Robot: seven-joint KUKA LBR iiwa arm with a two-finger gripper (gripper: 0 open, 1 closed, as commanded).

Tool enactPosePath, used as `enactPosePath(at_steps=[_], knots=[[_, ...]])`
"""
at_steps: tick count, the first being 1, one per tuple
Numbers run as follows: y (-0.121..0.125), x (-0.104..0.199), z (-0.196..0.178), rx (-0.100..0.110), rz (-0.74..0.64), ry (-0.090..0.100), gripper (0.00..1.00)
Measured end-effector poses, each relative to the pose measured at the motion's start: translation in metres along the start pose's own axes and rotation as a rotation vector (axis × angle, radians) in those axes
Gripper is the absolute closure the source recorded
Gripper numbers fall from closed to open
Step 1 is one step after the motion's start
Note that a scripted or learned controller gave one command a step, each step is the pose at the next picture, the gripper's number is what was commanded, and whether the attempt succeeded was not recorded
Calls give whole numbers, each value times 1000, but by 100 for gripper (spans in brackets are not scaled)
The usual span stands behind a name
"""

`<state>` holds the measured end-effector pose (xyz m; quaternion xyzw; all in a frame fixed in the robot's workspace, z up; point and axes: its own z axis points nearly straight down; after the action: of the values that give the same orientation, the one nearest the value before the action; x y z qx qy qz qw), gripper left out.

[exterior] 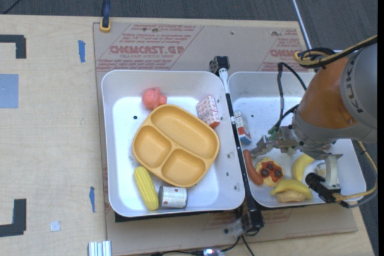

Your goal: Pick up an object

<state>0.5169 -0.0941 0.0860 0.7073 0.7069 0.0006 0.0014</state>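
My gripper (271, 144) hangs low in the right bin (270, 84), at the end of the grey wrist below the orange band. It sits just above a small pizza slice with dark and red toppings (271, 171). A red sausage (252, 168) lies to the gripper's left. To its right is a yellow banana (302, 163), and a yellow-brown bread piece (291, 190) lies near the front wall. A small red and white tube (241, 128) rests by the bin's left wall. The arm hides part of the bin floor.
The left bin (111, 129) holds a yellow divided plate (174, 144), a pink ball (153, 97), a small red and white carton (207, 110), a corn cob (145, 187) and a small can (173, 196). Cables trail from the arm over the right bin's far side.
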Motion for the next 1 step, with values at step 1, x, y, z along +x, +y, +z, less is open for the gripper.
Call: enactPosePath(at_steps=[1], knots=[[-36, -12, 0, -2, 0, 1, 0]])
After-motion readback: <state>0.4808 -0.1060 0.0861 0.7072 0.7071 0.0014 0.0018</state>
